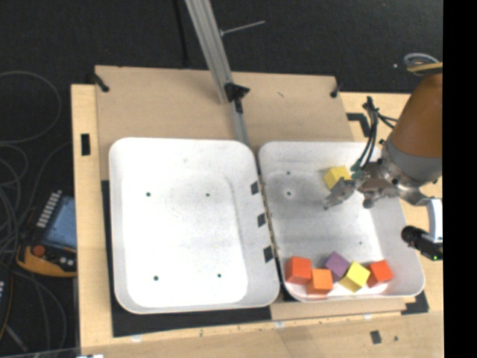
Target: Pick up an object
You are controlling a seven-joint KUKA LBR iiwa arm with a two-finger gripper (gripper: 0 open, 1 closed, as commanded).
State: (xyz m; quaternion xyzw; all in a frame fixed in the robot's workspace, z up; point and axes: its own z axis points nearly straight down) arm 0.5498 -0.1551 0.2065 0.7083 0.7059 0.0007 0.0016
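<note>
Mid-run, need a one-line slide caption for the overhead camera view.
KUKA gripper hovers beside a yellow block in the right bin; five more blocks cluster at its near edge.

The scene is evenly lit from above, moderately bright on the bench and dim beyond it, where the dark floor swallows the cables at the left edge. The two white bins are the brightest surfaces and look slightly washed out, with grey smudging across their floors but no hard glare. Shadows are soft and short: a faint one lies under the gripper on the right bin's floor, and thin dark lines edge the bins' rims. The whole frame is low in resolution and mildly soft; the coloured blocks along the right bin's near edge have fuzzy outlines. The arm at the right edge is blurred.
</note>
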